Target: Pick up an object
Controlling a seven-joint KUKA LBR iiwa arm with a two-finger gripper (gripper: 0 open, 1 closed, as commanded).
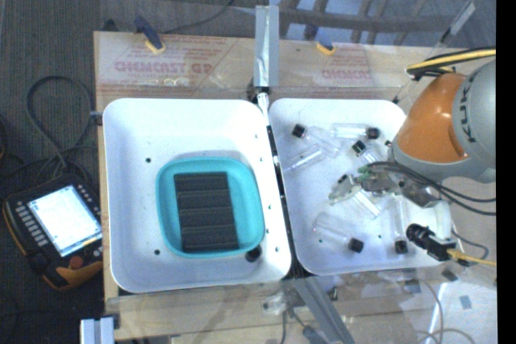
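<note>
**Pincer down among the vials, nothing lifted yet**

Nearest, along the right bin's (284, 197) near edge, two clear vials with black caps (337, 236) lie loose on the white floor. Just beyond them the pincer (355, 185) sits low at the bin's middle, among more scattered vials; whether it is spread or closed I cannot tell. No object is seen raised, so the pick looks unfinished: grasp and lift remain. In the left bin (129, 173) a teal tray (211, 208) rests. Farther off, more vials (326, 139) lie by the right bin's far wall, on the desk (177, 64).
</note>
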